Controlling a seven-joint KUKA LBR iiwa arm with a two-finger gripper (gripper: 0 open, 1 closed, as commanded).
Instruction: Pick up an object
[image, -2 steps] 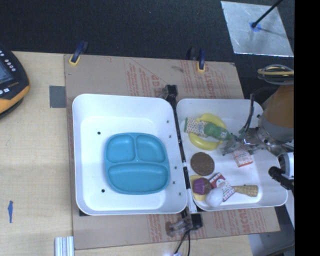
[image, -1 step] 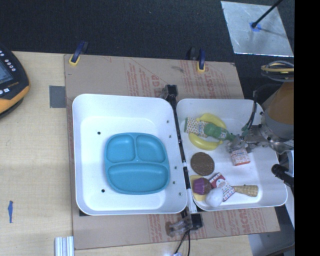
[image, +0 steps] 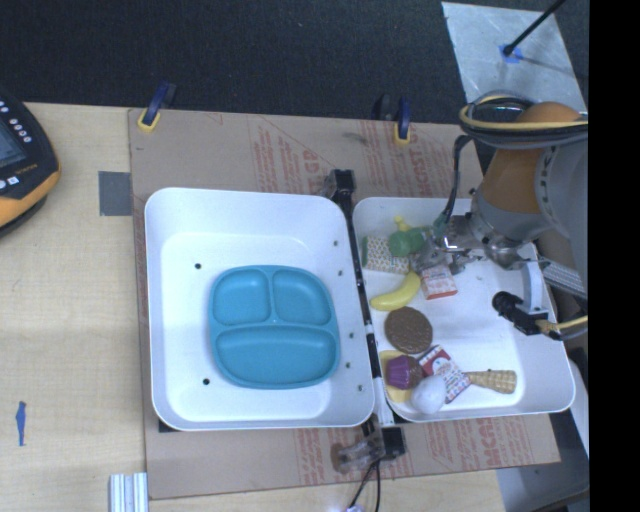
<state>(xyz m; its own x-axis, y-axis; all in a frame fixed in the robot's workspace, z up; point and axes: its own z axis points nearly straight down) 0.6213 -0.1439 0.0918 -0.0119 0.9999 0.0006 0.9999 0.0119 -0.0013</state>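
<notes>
The right bin (image: 545, 385) holds several toy foods. Among them are a green piece (image: 405, 242), a yellow banana (image: 397, 292), a brown round cookie (image: 408, 328) and a small red-and-white carton (image: 438, 284). A purple piece (image: 402, 373), a white lump (image: 427, 397), a red-and-white packet (image: 447, 371) and an ice-cream cone (image: 491, 380) lie near the front wall. My gripper (image: 441, 247) is low at the bin's back, just right of the green piece and above the carton. Nothing is visibly held.
The left bin (image: 170, 300) holds a blue divided plate (image: 272, 325). The grey arm with its orange band (image: 520, 175) hangs over the right bin's back right corner. A black cable fitting (image: 520, 312) hangs over the right side of the bin. A yellow-and-black device (image: 20, 160) sits far left.
</notes>
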